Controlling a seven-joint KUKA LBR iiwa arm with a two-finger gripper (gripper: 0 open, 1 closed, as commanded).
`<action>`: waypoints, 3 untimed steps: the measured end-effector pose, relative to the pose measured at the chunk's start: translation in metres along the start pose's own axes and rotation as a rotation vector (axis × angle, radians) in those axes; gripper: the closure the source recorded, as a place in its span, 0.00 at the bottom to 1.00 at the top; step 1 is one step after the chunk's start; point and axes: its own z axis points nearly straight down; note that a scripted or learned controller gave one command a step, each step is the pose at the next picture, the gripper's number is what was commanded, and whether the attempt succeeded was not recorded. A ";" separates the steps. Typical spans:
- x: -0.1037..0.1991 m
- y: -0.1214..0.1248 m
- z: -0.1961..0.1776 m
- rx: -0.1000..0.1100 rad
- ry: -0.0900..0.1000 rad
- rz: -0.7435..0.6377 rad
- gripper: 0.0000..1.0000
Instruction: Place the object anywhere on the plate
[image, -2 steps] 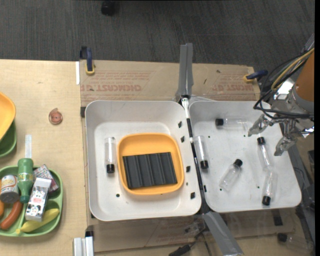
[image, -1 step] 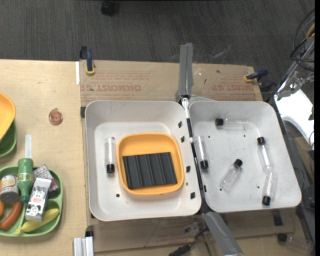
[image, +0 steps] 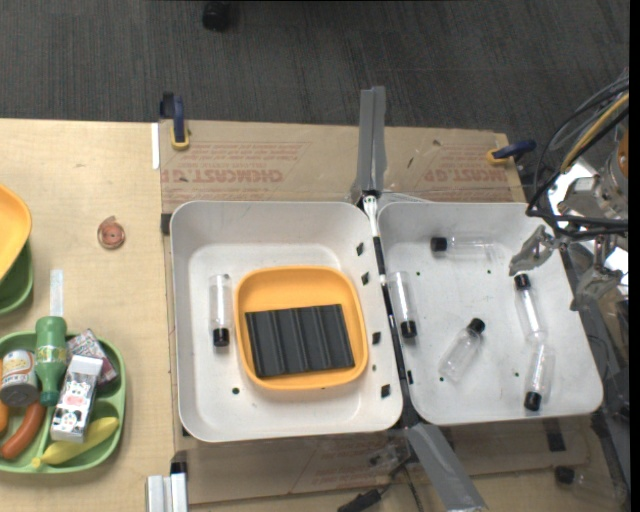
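Gripper (image: 533, 250) at upper right of frame, over right bin (image: 495, 400); fingers' state cannot tell. Vials (image: 460, 350) loose in bin. Orange plate (image: 298, 277) in left bin, black block on it.

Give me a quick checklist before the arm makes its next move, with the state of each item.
1. Orange plate sits flat in the left bin: ok.
2. Plate surface free for a drop: not ok, a ribbed black block covers most of it.
3. Clear vials with black caps reachable in the right bin, for example one near its middle: ok.
4. Claw over the right bin's far right edge: ok.
5. Claw holding a vial: cannot tell.
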 end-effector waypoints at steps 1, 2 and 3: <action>0.037 0.060 0.114 -0.002 0.002 -0.196 0.00; -0.016 0.000 0.040 0.001 -0.001 -0.339 0.00; 0.007 -0.061 0.028 0.001 -0.002 -0.476 0.00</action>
